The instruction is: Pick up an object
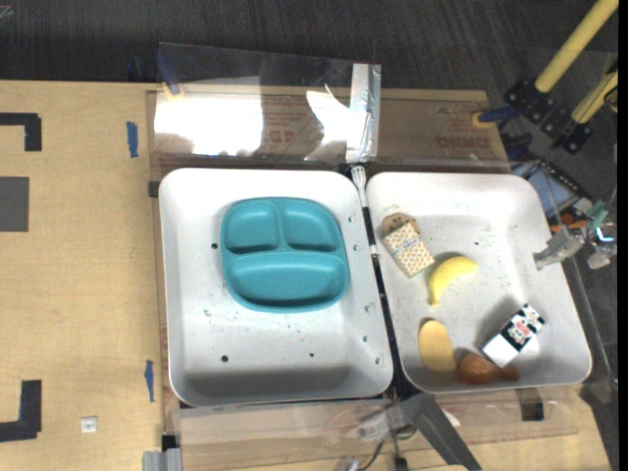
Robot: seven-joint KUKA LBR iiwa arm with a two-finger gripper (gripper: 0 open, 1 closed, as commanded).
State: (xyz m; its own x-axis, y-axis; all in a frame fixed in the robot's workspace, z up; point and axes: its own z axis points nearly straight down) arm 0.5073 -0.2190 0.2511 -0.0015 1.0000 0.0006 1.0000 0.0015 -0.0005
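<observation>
Apparently nothing is picked up yet: the gripper is seen at the right bin edge, finger state cannot be told, banana untouched.

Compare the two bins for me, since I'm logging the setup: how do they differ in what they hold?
The left white bin holds one large thing, a teal divided plastic plate lying flat near its middle; the right white bin holds several small things: a patterned packet, a yellow banana-shaped piece, a tan oval piece, a brown piece and a black-and-white box. Both bins are shallow, white and speckled.
</observation>
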